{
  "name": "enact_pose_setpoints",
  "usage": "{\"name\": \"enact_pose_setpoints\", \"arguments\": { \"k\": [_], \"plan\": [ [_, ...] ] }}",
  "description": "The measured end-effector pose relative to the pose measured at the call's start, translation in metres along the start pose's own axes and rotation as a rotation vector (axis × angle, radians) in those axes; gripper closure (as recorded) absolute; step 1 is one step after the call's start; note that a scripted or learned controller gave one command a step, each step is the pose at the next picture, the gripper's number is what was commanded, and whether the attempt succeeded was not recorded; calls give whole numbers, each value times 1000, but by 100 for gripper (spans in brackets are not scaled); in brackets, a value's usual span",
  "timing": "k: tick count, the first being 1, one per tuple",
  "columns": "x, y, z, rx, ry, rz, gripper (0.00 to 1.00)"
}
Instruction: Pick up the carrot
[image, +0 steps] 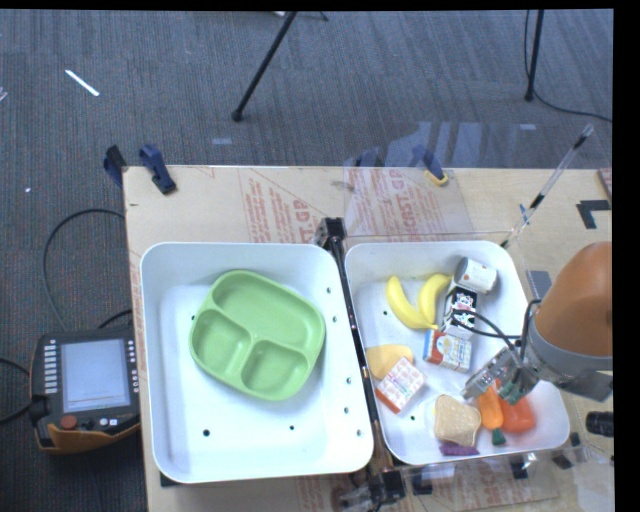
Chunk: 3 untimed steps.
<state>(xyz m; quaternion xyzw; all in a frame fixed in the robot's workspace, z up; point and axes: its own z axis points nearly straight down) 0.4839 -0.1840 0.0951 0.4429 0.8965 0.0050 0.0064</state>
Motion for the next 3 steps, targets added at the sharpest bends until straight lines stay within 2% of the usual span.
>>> {"name": "enact_pose_setpoints", "arguments": {
  "k": [1, 2, 3],
  "plan": [
    [39, 23, -64, 18, 12, 149, 100],
    [64, 55, -122, 17, 9, 167, 100],
    [19, 84, -122, 20, 10, 222, 100]
  ]
}}
